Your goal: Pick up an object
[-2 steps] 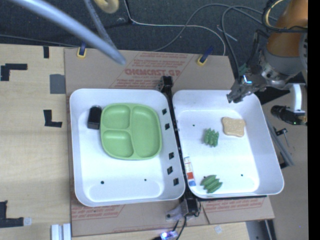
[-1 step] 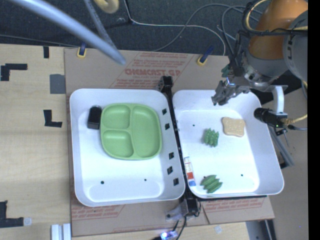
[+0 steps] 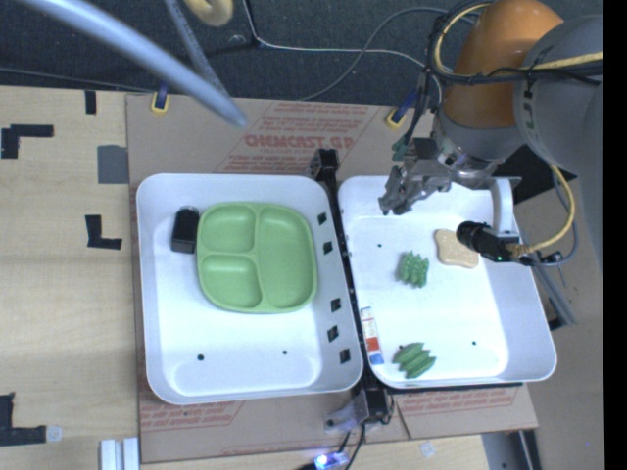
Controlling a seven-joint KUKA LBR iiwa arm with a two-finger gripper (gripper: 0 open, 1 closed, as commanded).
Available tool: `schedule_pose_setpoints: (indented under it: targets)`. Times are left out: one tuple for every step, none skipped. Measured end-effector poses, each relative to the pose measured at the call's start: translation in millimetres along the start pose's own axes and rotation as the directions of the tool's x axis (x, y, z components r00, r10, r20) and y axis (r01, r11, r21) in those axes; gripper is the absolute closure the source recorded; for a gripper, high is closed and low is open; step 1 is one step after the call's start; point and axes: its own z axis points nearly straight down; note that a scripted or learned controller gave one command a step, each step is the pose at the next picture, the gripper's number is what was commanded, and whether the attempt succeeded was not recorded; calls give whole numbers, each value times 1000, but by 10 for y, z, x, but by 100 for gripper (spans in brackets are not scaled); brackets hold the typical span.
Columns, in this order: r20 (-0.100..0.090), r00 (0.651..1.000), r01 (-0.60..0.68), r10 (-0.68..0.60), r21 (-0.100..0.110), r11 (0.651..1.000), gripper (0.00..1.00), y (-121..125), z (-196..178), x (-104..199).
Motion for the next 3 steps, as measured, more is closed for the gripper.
schedule_pose_setpoints:
  targets:
    - [0, 1000, -1, 1, 2, 1000, 100, -149, 149, 465]
    - [-1, 1000, 0, 0, 1, 1000, 100, -339, 85, 927]
    - [0, 1000, 0, 0, 2, 1000, 100, -538, 256, 1409]
